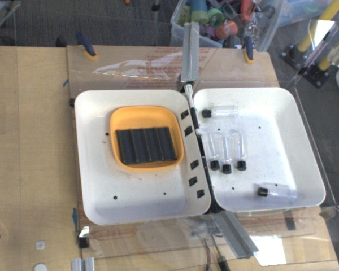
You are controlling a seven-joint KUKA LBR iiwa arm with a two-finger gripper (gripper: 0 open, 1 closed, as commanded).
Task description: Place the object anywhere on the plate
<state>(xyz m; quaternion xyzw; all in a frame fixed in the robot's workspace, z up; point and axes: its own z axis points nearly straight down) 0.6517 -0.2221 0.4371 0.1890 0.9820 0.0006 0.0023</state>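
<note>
Seen on the wooden surface (pixel 22 151): two shallow white bins side by side, touching along their inner edges.

In the left bin (pixel 90 151): an orange plate (pixel 147 114), rounded-square, set toward the bin's far half. Lying flat on the plate: a black ribbed block (pixel 146 144), covering most of the plate's floor and reaching its near rim, with orange showing at the far side and both flanks.

In the right bin (pixel 305 151): five clear vials with black caps, all lying on their sides. One vial (pixel 221 112) near the far left corner, cap toward the divider. A row of three vials (pixel 226 150) just beside one another near the bin's middle, caps toward the near edge. One single vial (pixel 276 192) toward the near right corner, well apart from the rest, cap pointing left. All vials well apart from the plate, with the divider between.

Along the divider: a line of small black tabs (pixel 192 151).

Beyond the bins, off the surface: a clear tub of coloured items (pixel 231 10).

State of the claw: cannot tell, neither how far open nor whether anything is held.
</note>
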